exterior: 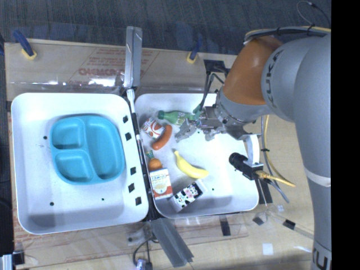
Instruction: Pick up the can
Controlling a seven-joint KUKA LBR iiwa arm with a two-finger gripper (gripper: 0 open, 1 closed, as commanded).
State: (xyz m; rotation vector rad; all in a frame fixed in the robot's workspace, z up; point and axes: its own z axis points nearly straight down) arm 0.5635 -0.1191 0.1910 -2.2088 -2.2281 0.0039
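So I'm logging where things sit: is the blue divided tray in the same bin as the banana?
No, the blue tray lies in the left bin, while the banana lies in the right bin.

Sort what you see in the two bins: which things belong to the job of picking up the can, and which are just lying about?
Job: can; end effector.

Lying about: sausage; banana; green bottle; carton; blue tray.

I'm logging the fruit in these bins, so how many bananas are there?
1. The banana lies in the right bin, near its middle, just right of the small carton and below the hand. The arm covers part of that bin, so another could be hidden.
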